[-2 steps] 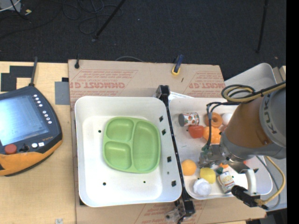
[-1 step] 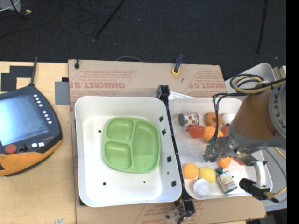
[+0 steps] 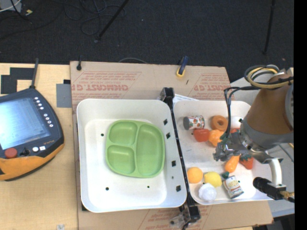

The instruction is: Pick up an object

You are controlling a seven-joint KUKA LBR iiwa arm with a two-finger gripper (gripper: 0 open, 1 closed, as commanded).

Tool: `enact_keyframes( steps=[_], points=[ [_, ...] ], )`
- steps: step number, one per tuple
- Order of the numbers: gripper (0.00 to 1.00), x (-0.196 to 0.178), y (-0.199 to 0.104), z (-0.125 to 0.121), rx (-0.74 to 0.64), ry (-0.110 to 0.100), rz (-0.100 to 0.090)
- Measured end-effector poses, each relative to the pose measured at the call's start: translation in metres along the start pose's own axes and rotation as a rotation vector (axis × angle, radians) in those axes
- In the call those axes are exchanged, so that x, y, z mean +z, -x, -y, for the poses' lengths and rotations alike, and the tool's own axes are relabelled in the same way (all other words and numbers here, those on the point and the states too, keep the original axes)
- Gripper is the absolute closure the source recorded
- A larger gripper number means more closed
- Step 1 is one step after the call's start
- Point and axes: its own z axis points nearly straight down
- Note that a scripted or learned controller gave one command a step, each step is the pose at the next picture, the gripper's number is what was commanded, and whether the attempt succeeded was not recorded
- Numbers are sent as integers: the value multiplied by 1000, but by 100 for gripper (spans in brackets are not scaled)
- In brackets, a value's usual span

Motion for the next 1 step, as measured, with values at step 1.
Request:
enact_keyframes(
  steps=[1],
  points=[
    [100,-47,1,-1,0,1,0]
  ],
)
